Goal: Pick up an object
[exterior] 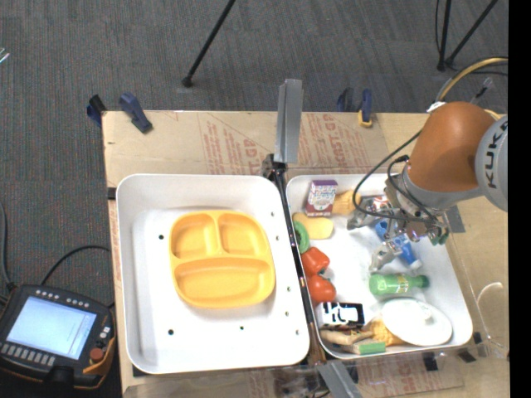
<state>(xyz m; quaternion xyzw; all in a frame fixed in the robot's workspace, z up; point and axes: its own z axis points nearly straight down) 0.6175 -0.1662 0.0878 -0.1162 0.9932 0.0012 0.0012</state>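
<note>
Gripper (388,251) is hovering over the right bin (459,293), just above a green bottle (398,283); whether its fingers are parted is hard to tell. Toys are crowding that bin, while a yellow tray (221,257) is lying in the left bin (133,222).

Yellow divided tray (222,259) in left bin (133,222) — teach pendant (54,334) on floor.

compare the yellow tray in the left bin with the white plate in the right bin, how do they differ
The yellow tray is a rounded rectangle split into three compartments; the white plate is round and undivided. The tray looks clearly larger than the plate. The tray lies alone mid-bin; the plate sits in a near corner among other items, by a green bottle. Both lie flat.
</note>
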